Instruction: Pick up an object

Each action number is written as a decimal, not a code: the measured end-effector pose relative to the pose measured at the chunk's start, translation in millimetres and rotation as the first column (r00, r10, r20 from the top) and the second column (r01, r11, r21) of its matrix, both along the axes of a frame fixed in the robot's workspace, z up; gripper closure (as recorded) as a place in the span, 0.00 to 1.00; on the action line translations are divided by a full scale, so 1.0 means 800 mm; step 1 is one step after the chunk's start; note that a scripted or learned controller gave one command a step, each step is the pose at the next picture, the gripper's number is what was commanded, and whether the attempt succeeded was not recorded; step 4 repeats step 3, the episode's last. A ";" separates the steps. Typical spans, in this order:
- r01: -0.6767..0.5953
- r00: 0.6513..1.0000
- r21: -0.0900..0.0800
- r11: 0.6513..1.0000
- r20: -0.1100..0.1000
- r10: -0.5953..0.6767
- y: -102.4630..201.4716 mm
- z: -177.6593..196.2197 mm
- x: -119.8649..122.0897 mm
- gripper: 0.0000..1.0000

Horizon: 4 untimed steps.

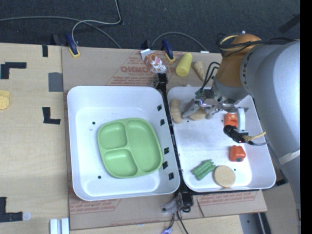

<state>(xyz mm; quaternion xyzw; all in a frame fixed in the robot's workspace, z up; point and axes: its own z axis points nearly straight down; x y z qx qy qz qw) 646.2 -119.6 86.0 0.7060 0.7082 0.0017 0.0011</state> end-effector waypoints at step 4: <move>0.002 1.000 -0.003 1.000 -0.005 -0.002 0.031 0.011 0.026 1.00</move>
